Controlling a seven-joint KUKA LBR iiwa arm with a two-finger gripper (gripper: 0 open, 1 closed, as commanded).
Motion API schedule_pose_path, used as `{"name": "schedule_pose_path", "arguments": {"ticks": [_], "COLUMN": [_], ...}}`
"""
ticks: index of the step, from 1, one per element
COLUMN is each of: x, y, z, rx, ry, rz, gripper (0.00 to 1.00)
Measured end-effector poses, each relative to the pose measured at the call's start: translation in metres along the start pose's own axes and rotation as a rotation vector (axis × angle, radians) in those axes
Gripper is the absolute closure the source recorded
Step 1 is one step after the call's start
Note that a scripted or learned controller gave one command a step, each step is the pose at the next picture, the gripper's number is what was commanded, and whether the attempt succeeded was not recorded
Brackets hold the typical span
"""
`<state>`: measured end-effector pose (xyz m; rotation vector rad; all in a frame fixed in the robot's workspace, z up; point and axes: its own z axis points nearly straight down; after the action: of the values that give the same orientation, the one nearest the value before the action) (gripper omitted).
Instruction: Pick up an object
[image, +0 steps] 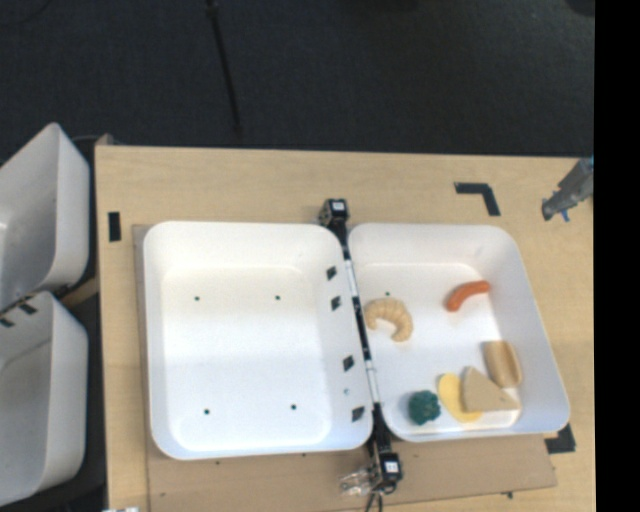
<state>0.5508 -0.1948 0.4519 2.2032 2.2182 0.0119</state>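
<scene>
- Grey arm part (570, 192) at right edge: cut off, blurred; fingers unreadable.
- Yellow piece (452, 392) partly hidden under tan wedge (486, 393).
- White containers (35, 320) cut by left edge.
- Metal clip (368, 482) at bottom edge, too small to tell.

Two shallow white plastic bins side by side on the pale wooden surface (250, 185). Right bin (505, 245) holds: beige croissant (390, 318) near its left wall, orange sausage (467, 294) behind-right, tan bread roll (502, 362) by the right wall, and along the front (left to right) dark green broccoli floret (424, 406), yellow disc (452, 394), beige wedge (486, 392) overlapping that disc. Left bin (160, 250) adjoins.
</scene>
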Motion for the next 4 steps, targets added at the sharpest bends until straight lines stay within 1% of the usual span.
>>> {"name": "schedule_pose_path", "arguments": {"ticks": [1, 2, 3, 4], "x": [0.051, 0.047, 0.039, -0.028], "y": [-0.061, -0.059, -0.062, -0.065], "z": [-0.092, -0.098, 0.022, 0.11], "rx": [0.006, 0.01, 0.025, 0.022], "ry": [0.003, 0.0, 0.006, 0.004], "rz": [0.0, 0.004, 0.008, 0.013], "gripper": [0.0, 1.0, 1.0, 1.0]}}
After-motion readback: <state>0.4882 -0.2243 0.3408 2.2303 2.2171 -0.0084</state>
